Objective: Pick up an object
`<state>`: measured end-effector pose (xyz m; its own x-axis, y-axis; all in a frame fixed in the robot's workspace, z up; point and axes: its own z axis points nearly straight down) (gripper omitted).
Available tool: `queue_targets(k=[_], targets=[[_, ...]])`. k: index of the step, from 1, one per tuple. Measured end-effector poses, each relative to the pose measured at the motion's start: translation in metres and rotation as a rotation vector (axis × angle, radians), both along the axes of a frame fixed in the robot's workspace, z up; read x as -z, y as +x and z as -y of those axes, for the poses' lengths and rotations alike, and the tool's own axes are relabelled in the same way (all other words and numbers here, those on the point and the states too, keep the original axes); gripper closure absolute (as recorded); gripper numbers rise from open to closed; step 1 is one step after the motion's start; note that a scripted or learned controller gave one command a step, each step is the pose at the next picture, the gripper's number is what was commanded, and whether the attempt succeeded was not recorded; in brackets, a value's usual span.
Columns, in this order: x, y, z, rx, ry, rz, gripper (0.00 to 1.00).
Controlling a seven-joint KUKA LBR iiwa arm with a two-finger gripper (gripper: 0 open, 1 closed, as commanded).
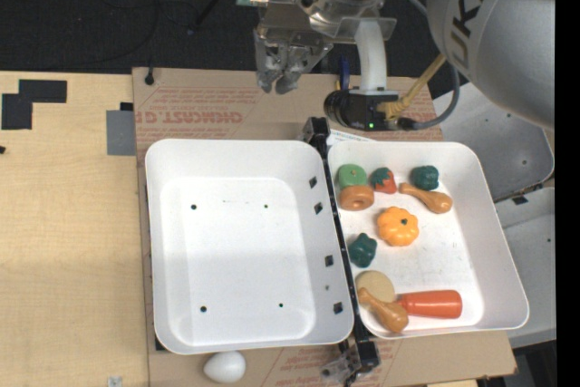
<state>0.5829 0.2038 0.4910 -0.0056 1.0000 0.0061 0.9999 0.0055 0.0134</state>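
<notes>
**Nothing picked yet: gripper high above the bench, toys all in the right bin**

The arm (489,23) hangs over the far edge of the bench, and its gripper (283,72) sits above the cardboard behind the left bin (168,168), well apart from every toy. Nothing is between its fingers; whether they are spread or closed I cannot tell. By my reading the whole pick is still to do: reach, descend, close, lift.

The left bin holds nothing. All the candidates lie in the right bin (494,222). Largest to smallest:

- a carrot (430,304), long and orange-red, lying flat near the front wall
- a drumstick (379,299), tan, touching the carrot's left end
- a pumpkin (398,227), round and ribbed, alone mid-bin
- another drumstick (428,198), brown, at the far right
- a donut (356,198), just below a green round toy (352,176)
- small green and red pieces near the back wall.

A white egg (224,366) lies outside the bins, on the bench at the front.
</notes>
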Motion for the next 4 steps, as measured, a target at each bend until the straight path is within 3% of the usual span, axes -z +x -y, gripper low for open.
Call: queue_targets(k=[1,2,3,4], targets=[[-0.050,-0.004,-0.012,0.005,-0.006,-0.012,1.00],[-0.023,-0.093,-0.041,0.000,-0.008,-0.022,1.00],[-0.047,-0.083,-0.041,0.001,-0.007,-0.015,1.00],[-0.046,-0.075,0.000,0.007,-0.008,-0.019,1.00]])
